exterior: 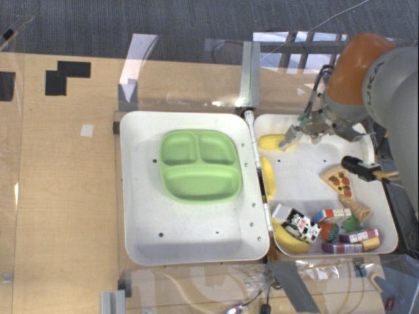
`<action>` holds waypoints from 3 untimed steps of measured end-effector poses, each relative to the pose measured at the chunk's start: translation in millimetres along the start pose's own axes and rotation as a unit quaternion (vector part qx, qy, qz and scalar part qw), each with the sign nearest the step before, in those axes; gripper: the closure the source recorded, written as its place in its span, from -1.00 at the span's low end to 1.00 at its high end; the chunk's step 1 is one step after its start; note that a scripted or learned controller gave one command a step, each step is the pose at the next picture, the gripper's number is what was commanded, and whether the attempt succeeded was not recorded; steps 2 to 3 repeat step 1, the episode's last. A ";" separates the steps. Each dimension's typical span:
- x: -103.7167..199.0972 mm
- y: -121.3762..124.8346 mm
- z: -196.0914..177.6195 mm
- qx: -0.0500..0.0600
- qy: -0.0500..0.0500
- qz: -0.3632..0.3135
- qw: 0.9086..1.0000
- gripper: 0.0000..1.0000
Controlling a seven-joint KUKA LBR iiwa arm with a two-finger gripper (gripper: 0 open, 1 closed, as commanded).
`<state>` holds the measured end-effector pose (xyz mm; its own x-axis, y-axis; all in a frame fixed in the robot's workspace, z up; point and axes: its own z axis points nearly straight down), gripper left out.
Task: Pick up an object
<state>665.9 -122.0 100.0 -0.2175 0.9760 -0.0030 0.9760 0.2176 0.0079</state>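
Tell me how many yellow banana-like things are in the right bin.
3. One banana at the far left corner by the gripper, one along the left wall, one at the near left corner. More may be hidden.

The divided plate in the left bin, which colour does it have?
Light green; the divided plate shows best in the camera view.

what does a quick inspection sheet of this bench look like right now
surface: wooden bench bearing two white bins, left bin and right bin.
job's things: yellow toy at the right bin's far left corner; pizza slice toy; small toys heaped along its near edge.
clutter: green divided plate in the left bin.
grippers: gripper low over the right bin beside the yellow toy; nothing seen between its fingers.
cables: thin cable over the floor behind.
surroundings: dark carpet.
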 end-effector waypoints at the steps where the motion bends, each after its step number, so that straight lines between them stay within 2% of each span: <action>1: 2.8 -2.6 -2.5 0.005 0.002 -0.001 1.000 1.00; 3: 2.8 -2.6 -2.5 0.005 0.002 -0.001 1.000 1.00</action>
